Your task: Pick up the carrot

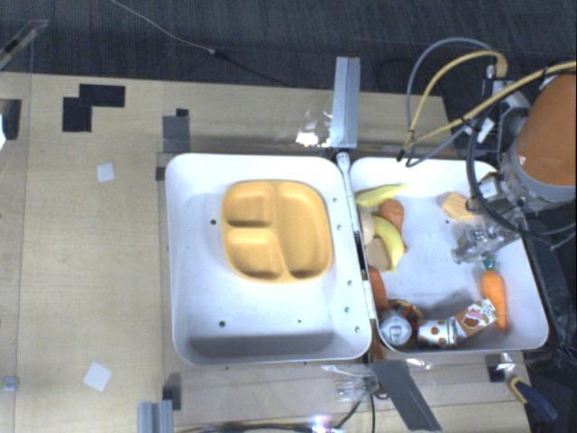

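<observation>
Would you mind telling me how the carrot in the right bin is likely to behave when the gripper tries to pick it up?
The carrot looks like a rigid toy, so it probably stays stiff. Its rounded, tapered, smooth body may slip or roll between the fingers. It lies close to the right bin's wall and a small packet, so a nudge from the gripper may wedge it there.
</observation>
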`<move>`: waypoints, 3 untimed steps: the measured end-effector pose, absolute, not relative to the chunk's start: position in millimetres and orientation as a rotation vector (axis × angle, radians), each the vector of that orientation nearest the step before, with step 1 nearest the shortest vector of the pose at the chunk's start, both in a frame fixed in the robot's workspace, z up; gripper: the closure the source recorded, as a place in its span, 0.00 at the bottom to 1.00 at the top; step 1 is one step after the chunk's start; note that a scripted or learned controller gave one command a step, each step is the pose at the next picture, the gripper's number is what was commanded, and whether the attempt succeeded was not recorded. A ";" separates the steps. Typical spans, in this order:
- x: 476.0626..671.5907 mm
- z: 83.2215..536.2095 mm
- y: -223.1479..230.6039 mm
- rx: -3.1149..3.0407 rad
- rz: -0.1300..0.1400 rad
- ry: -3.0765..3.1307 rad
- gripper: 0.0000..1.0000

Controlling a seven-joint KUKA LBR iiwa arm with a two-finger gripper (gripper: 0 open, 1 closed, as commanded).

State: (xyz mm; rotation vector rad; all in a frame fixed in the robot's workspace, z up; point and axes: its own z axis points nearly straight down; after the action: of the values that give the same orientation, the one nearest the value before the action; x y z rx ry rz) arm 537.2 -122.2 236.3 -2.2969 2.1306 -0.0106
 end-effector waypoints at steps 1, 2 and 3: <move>488.6 110.5 -140.1 -2.430 -0.004 1.982 1.00; 492.5 90.1 -195.2 -2.655 -0.022 1.660 1.00; 496.9 91.7 -191.5 -2.649 -0.037 1.649 0.00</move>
State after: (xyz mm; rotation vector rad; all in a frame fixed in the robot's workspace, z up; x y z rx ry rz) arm 496.9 -191.5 91.7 -2.6494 1.6490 -0.0366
